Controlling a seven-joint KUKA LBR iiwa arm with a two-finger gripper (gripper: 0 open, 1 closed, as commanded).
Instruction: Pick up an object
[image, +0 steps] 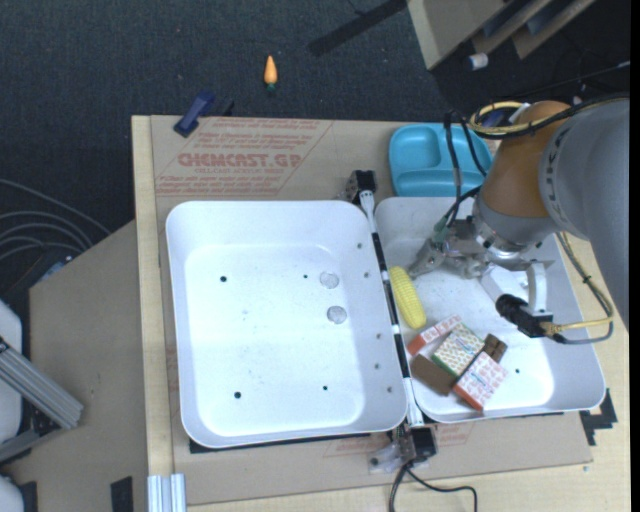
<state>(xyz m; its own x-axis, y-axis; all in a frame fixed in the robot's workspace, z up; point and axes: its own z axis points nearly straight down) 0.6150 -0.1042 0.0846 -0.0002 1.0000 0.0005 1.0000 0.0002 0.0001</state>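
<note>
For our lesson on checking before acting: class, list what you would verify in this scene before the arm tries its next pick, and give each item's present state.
1. Objects within reach in the right bin: ok; corn cob and boxes lie there.
2. Gripper over that bin: ok.
3. Corn cob free of neighbours: not ok; it lies against the bin's left wall.
4. Boxes separated: not ok; they are bunched together.
5. Finger state: cannot tell.
</note>
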